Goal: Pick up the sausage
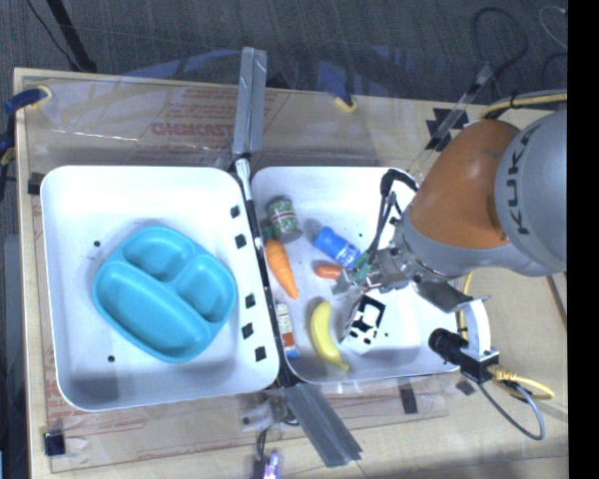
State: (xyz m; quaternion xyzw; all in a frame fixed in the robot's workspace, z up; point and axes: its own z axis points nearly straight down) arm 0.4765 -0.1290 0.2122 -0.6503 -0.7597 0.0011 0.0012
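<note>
Sausage: small, reddish-orange, lying mid-frame in right bin, between blue bottle and banana. Gripper just right of it, low; opening impossible to tell. Best straddle across its short width, descend squarely, avoid nudging bottle.

Two bins stand side by side on the bench. In the left bin lies a tray with three compartments. In the right bin, the can is at the back, near the divider. The carrot lies just in front of the can. The bottle is right of the carrot, and the sausage is just in front of the bottle. The banana lies nearest the front. The gripper is over the right bin, just right of the sausage.
</note>
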